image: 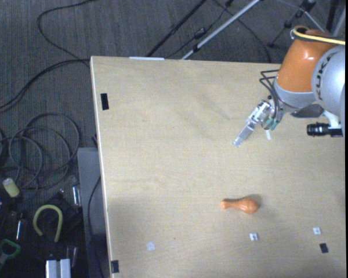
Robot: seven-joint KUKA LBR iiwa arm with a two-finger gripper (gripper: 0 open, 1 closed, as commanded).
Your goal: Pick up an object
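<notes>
- Orange object (pixel 241 205): pear- or bowling-pin-shaped, smooth and glossy; bulbous end to the right, narrow neck to the left; lying on its side on the bench top, lower centre-right, touched by nothing.
- Gripper (pixel 239 142): pale, translucent-looking, slim and tapered; angled down and to the left, tip over bare wood; well apart from the orange object, above it in the view; holding nothing; whether the fingers stand apart or together, cannot tell.
- Arm (pixel 313 74): entering from the right edge; rounded orange band over a grey metallic casing; small black cylinder jutting out beneath the casing; thin cables at the wrist.
- Bench (pixel 162 155): flat light wood, faint grain, matte; small black and pale square markers near the left edge and lower right corner.
- Floor (pixel 40 57): dark grey ribbed carpet; black cables looped at left; green U-shaped item at lower left; light metal stand legs at top.
</notes>
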